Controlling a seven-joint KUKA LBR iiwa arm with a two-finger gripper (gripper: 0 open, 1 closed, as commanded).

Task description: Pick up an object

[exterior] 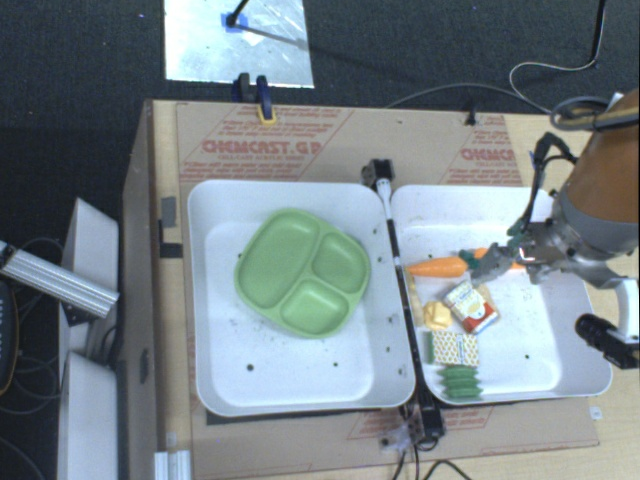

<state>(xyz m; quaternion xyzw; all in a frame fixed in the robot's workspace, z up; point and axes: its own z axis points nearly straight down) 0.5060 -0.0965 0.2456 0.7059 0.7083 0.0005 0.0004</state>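
Left white bin (215,298): a light green, three-compartment plastic plate (303,272) lies flat near its middle. Right white bin (570,358), left part: an orange toy carrot (437,266) on its side; below it a small yellow piece (437,315), a red-and-white packet (472,306), a green-and-white patterned card (453,347) and a dark green ribbed item (460,380). The claw (497,259) sits just right of the carrot's end; whether it is apart or together cannot be told. Grey arm (600,213) enters from the right.
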